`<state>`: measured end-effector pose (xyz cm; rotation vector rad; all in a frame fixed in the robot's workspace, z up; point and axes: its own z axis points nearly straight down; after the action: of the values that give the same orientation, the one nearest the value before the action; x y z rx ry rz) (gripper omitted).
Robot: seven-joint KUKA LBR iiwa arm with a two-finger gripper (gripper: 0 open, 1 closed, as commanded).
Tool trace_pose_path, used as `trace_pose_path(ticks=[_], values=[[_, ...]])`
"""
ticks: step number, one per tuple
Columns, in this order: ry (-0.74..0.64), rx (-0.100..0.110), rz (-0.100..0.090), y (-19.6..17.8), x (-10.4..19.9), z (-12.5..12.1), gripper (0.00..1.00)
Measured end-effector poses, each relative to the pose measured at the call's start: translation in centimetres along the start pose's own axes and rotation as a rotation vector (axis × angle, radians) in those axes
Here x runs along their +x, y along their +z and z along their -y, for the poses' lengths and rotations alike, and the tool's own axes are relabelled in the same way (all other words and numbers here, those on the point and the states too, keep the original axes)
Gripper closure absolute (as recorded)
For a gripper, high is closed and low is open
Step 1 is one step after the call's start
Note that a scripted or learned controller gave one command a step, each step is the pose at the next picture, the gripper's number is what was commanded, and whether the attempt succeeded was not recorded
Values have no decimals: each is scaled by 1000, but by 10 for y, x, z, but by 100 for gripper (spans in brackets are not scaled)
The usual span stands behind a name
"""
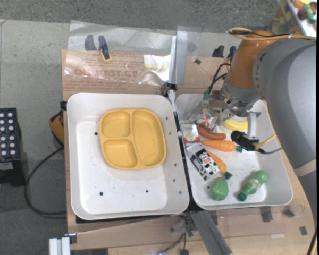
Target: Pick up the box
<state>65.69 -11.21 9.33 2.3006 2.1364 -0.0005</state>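
The arm (287,84) reaches into the right bin (279,187). Its gripper (219,109) hovers over the bin's far end; whether it is parted or closed cannot be told. The box (205,162) lies below the gripper, toward the near side, beside a carrot (219,145).

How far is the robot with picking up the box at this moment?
Nothing looks done yet: the box lies flat in the right bin, between the carrots and the green toy vegetables. In hand: the arm's gripper is low over the back of that bin, away from the box. Left to do: move over the box, close on it and lift it.
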Motion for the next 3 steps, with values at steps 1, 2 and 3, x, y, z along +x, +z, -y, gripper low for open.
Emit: trace_pose_path(ticks=[1, 2, 3], values=[[0, 1, 3, -10, -1, 0, 100], [-15, 4, 0, -31, 14, 66, 100], [-105, 1, -1, -100, 104, 23, 100]])
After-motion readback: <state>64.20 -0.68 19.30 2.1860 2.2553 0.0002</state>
